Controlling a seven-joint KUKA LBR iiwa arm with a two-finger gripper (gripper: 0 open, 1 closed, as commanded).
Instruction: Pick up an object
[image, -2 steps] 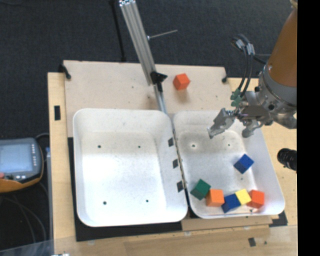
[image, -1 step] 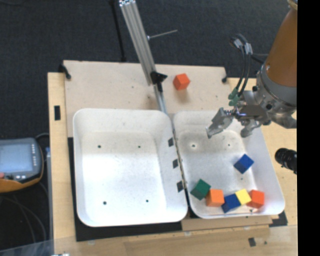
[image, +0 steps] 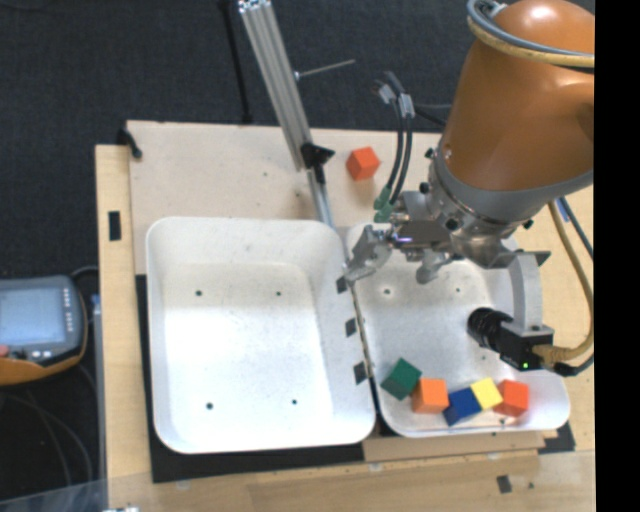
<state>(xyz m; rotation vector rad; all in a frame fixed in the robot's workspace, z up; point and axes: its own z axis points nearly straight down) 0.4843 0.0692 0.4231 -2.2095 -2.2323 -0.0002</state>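
Blocks (image: 460, 395) well below hand (image: 400, 262)

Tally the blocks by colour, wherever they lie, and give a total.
Orange: 3, one on the bench, two in the right bin
Green: 1
Blue: 1
Yellow: 1
Total: 6
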